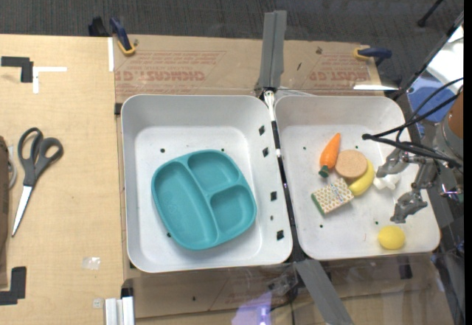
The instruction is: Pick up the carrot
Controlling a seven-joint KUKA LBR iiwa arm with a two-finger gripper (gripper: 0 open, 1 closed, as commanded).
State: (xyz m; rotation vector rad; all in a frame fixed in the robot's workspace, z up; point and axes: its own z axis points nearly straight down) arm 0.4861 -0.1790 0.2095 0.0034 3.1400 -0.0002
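I was on approach: my open, empty gripper (403, 185) needed moving toward ten o'clock over the small orange carrot (330, 152).

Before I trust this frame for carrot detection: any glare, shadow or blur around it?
Camera view: the carrot is sharp and evenly lit, with only a soft shadow on the right bin; the claw beside it is slightly blurred; the white bin floor is bright but not blown out.
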